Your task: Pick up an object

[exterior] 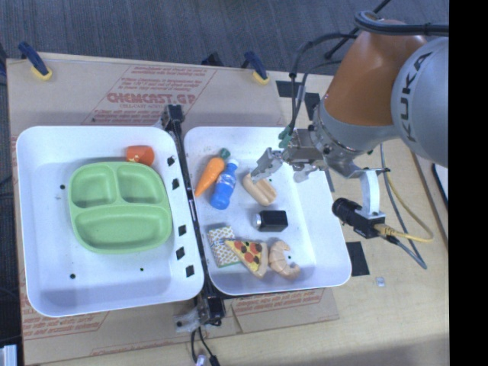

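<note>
Gripper [268, 166], fingers apart and holding nothing, poised just above the hot dog [259, 190] in the right bin [324, 235]; blue bottle [223, 185] lies left of the hot dog.

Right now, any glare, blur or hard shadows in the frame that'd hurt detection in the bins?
Camera view: even, soft light, with no blown-out glare on the right bin or left bin. Shadows are faint, mostly under the green tray. The gripper looks slightly soft, its finger edges hard to resolve; the carrot and blue bottle read sharply.
</note>
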`<action>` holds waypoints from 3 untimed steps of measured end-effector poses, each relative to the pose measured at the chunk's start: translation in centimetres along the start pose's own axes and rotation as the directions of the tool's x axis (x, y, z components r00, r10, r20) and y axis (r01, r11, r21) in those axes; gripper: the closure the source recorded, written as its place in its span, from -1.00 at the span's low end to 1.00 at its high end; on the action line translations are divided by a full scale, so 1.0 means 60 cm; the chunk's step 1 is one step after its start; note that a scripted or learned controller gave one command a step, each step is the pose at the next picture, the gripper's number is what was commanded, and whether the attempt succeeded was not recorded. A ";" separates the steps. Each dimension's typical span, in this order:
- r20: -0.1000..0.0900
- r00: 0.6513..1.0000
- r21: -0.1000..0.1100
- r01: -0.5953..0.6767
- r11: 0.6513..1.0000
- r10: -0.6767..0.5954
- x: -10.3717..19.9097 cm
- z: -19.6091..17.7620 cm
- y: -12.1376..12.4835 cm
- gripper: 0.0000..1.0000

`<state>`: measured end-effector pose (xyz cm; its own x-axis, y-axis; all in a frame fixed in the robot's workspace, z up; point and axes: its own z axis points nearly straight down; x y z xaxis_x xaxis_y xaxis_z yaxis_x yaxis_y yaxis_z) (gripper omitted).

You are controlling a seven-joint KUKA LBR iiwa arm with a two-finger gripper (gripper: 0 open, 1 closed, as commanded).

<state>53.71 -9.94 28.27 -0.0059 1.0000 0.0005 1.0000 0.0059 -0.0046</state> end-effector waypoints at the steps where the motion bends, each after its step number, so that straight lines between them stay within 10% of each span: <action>1: 0.000 0.980 0.002 0.201 0.980 -0.201 0.004 0.250 0.130 -1.00; 2: 0.001 0.995 0.000 0.101 0.995 -0.101 0.004 0.318 0.178 -1.00; 3: 0.001 0.995 0.001 0.105 0.995 -0.105 0.004 0.301 0.178 1.00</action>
<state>64.32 -9.60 10.19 -0.1105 0.9939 -0.0004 0.9939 0.1105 -0.0058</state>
